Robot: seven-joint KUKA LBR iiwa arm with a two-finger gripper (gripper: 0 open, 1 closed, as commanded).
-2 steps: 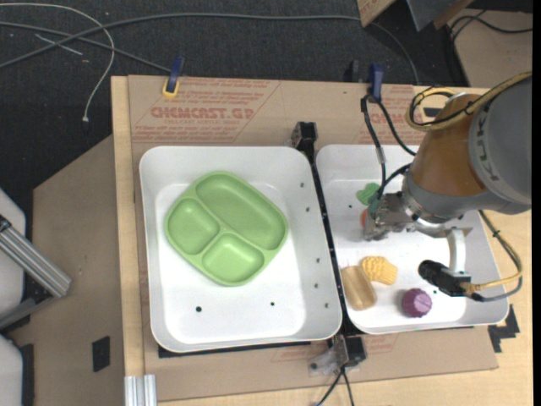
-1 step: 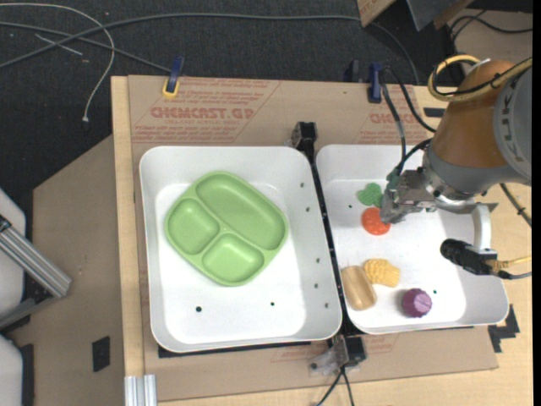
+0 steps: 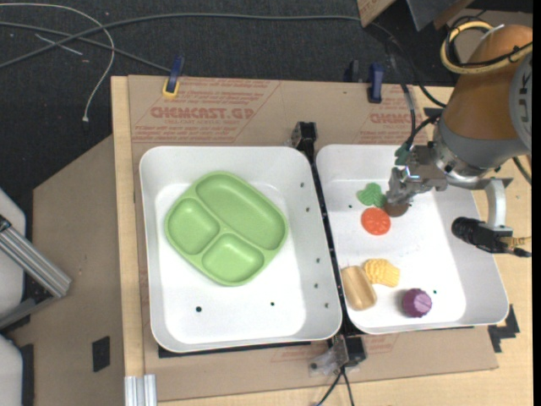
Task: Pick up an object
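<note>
Nearest, a purple toy sits in the right bin, while the gripper, grip state unclear, hovers above an orange-red ball.

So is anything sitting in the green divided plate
Empty. All three compartments of the green divided plate show bare green; the toy foods lie in the right bin.

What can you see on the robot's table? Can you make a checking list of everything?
Surface: cardboard-covered bench bearing left bin and right bin.
Job's things: in the right bin, orange-red toy, green toy, yellow toy, tan toy, purple toy.
Clutter: green divided plate in the left bin.
Grippers: gripper low beside the green toy.
Cables: white cables on the floor.
Surroundings: dark carpet, blue clamps.
</note>
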